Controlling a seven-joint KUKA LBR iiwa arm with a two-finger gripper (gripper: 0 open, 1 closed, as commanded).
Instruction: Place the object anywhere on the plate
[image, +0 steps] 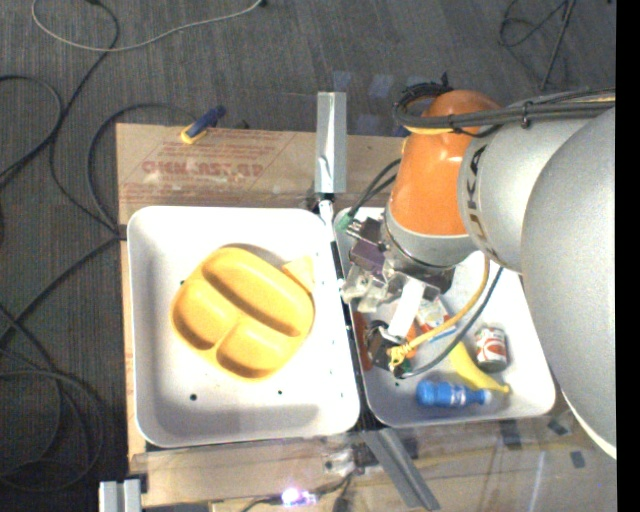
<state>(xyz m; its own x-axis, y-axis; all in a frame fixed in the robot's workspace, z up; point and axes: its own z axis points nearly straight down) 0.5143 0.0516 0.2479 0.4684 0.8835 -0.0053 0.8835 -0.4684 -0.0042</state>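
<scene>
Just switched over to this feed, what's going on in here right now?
The grey KUKA arm with the orange band is reaching down into the right white bin, its wrist low over the clutter there. A blue plastic bottle, a yellow banana-like piece and a small red-and-white can lie in that bin. The yellow divided plastic plate sits in the left white bin, with nothing placed on it yet.
</scene>
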